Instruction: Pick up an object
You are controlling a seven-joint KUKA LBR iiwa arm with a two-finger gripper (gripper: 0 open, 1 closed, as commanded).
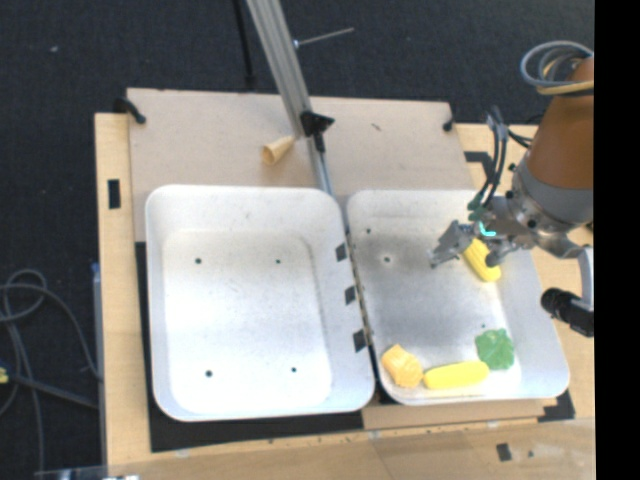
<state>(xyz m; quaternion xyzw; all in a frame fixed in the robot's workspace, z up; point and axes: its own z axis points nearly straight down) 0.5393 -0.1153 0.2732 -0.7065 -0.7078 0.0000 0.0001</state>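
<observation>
My gripper (468,252) hangs over the right bin's (420,298) upper right part, and its grey fingers (446,247) are spread apart, so it is open. A small yellow block (483,262) shows just below the gripper, close to its right finger; the left finger stands apart from it. Along the bin's front edge lie a yellow-orange lump (402,365), a long yellow piece (455,375) and a green piece (494,349).
The left bin (245,298) sits beside the right one. A slanted metal pole (285,68) rises from between the bins at the back. A small tan cone (278,149) lies on the board behind the left bin.
</observation>
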